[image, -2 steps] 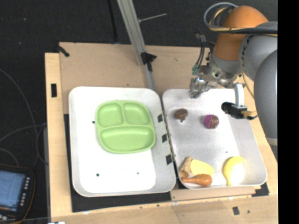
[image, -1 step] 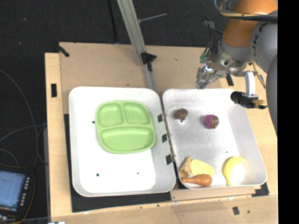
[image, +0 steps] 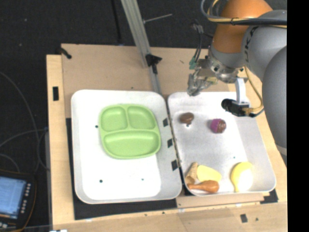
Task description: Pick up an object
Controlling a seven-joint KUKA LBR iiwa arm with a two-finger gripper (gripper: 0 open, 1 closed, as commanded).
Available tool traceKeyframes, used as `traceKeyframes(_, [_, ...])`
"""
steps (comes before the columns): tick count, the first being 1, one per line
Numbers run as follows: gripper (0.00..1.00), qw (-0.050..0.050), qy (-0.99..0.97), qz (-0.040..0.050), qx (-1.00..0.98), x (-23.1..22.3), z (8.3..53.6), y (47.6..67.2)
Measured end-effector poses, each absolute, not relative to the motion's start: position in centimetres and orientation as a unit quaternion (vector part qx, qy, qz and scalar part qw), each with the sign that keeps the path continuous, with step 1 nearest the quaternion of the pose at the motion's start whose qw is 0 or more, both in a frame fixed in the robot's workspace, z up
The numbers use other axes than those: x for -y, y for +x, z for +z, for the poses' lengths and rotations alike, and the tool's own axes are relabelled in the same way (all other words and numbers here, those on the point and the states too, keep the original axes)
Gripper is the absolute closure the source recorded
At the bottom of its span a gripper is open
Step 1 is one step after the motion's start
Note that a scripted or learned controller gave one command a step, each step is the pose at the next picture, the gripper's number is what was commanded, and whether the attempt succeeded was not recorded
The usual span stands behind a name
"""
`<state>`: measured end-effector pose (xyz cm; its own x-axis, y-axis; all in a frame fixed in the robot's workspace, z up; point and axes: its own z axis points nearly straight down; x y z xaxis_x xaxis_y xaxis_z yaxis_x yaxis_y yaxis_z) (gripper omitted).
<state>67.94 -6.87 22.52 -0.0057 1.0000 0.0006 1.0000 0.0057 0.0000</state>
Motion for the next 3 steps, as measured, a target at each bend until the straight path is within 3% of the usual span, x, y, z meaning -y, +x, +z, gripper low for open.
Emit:
traceKeyframes(2, [1.00,0.001,-0.705,-0.0001,0.710,-3.3,21.4,65.6])
traceKeyframes(3, [1.00,0.000,-0.704,-0.0017,0.710,-8.4,23.3,64.4])
